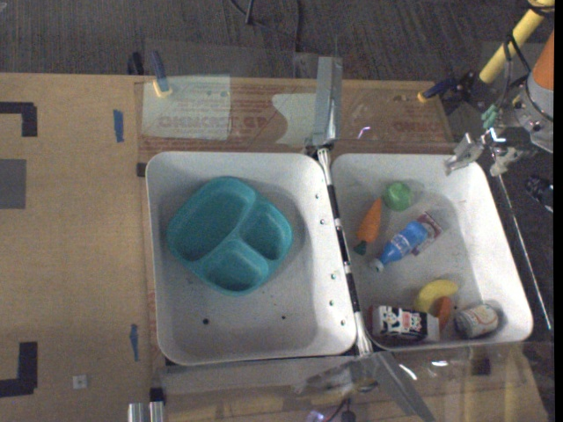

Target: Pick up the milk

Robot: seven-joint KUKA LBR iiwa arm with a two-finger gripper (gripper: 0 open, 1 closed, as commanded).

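arm point(544, 95) at frame edge — orange band over pale grey wrist; pincer point(475, 148) — small, silvery metal, thin angular fingers

Bench point(70, 236) — two white bins point(176, 323)

bins 2 point(237, 345) point(510, 262) | tray 1 point(229, 233) | milk 1 point(404, 323) | bottle 1 point(406, 240) | carrot 1 point(370, 224) | other small items – 4

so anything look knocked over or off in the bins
Only slightly: the milk carton lies on its side at the right bin's near edge, and the blue bottle lies flat too. No spills or damage show.
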